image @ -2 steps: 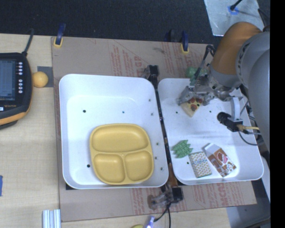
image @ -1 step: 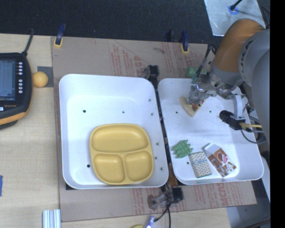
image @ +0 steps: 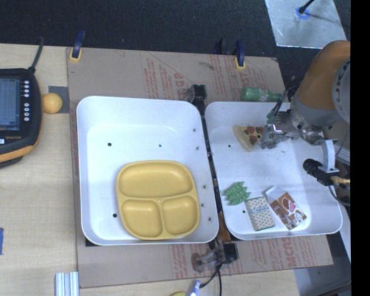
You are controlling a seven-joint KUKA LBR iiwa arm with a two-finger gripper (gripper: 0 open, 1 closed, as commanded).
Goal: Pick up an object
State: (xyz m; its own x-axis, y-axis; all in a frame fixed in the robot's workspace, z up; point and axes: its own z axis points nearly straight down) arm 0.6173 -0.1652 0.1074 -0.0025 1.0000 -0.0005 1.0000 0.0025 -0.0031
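pizza slice (image: 248, 135) lies flat in the far part of the right bin (image: 308, 227), near its back wall and well apart from the other items. your gripper (image: 270, 135) sits just beside the slice on its right; whether the two touch cannot be told. i cannot tell how far the gripper is open, and nothing shows as held. the green leafy piece (image: 235, 192), the checkered packet (image: 259, 213) and the red-and-white packet (image: 287, 209) lie together nearer the front of that bin. the yellow divided tray (image: 157, 198) rests in the left bin (image: 98, 122). judged advice: centre over the slice, straddle its narrow width, press down to the floor, then close, since a flat piece slips easily.
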